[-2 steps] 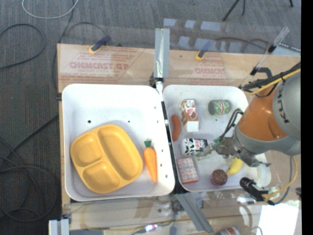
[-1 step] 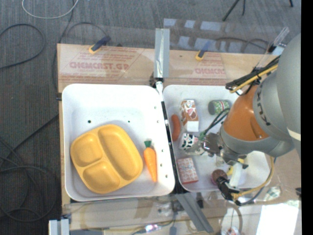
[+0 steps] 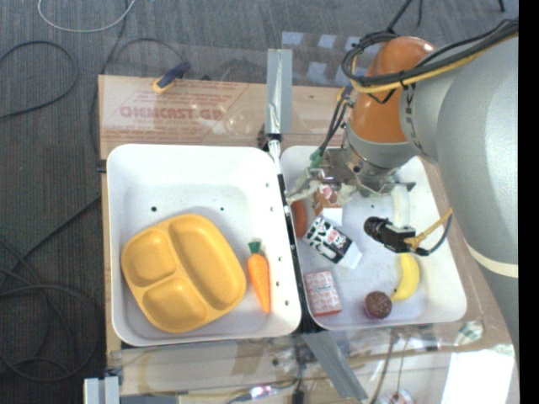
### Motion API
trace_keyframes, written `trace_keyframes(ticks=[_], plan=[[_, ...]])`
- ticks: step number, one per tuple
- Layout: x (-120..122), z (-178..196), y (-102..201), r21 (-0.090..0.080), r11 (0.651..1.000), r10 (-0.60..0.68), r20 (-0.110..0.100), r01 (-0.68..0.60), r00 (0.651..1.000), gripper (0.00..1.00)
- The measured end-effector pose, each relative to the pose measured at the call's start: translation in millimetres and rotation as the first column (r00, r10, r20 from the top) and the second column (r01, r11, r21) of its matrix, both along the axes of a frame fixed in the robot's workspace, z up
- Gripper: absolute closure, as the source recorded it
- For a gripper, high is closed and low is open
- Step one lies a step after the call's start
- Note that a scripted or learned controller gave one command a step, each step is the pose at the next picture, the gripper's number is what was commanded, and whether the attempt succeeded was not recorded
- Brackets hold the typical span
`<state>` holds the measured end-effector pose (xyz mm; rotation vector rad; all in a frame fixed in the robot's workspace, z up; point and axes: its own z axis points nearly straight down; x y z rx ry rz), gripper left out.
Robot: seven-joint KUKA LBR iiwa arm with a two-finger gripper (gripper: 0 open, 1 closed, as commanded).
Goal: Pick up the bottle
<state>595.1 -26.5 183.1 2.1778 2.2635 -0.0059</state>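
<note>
In the right bin (image 3: 438, 305), my gripper (image 3: 327, 185) hangs low over the far left corner, under the orange-banded wrist (image 3: 389, 82). Directly beneath it lies a small reddish-brown and white object (image 3: 325, 197), which may be the bottle; the gripper covers most of it. I cannot tell whether the gripper is touching it or holding it.
Also in the right bin are a sausage (image 3: 299, 217) by the left wall, a black-and-white carton (image 3: 328, 239), a pink box (image 3: 322, 293), a banana (image 3: 407, 276) and a dark red fruit (image 3: 377, 304). A black part with a yellow cable (image 3: 384, 229) hangs off the arm. The left bin (image 3: 168, 162) holds a yellow divided plate (image 3: 181, 269) and a carrot (image 3: 259, 278).
</note>
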Motion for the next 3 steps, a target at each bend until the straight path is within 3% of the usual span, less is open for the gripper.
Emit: trace_keyframes(ticks=[1, 2, 3], plan=[[-68, -1, 68, 0.002, 0.993, 0.117, -0.002, -0.117, 0.993, 0.00], [-47, -1, 72, 0.000, 0.998, -0.066, -0.002, 0.066, 0.998, 0.00], [-108, 19, 129, 0.000, 0.999, -0.038, -0.003, 0.038, 0.999, 0.00]])
